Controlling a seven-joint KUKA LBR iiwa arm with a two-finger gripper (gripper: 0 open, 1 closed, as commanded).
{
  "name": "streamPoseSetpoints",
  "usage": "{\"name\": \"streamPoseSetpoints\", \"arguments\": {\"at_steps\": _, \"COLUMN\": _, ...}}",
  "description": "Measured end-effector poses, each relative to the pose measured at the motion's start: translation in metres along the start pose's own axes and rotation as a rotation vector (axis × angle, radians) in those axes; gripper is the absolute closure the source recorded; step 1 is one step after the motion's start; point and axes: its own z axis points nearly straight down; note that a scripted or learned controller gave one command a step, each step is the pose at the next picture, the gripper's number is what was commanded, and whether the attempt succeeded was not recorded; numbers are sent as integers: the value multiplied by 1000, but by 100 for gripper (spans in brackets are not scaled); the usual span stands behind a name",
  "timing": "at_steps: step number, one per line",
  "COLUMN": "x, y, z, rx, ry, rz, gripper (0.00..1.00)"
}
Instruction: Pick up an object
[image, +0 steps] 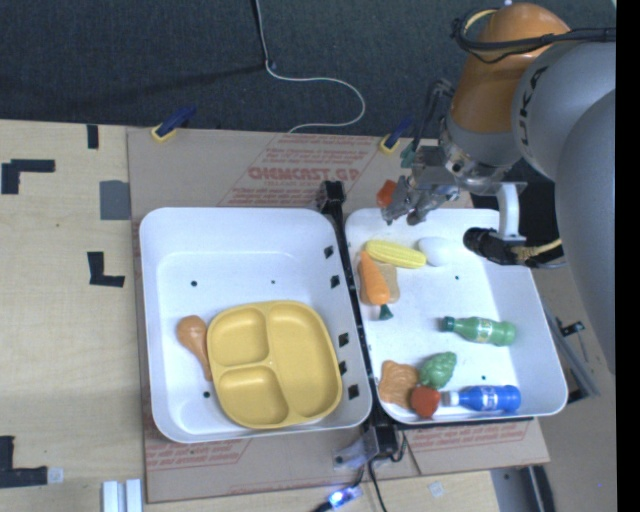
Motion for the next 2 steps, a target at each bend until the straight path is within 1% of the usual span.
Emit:
{"name": "streamPoseSetpoints", "arguments": {"at_steps": 1, "x": 21, "y": 13, "z": 5, "rx": 1, "ry": -2, "rz": 4, "gripper": 100}}
{"name": "streamPoseSetpoints", "arguments": {"at_steps": 2, "x": 12, "y": 8, "z": 22, "rx": 3, "ry": -3, "rz": 5, "gripper": 100}}
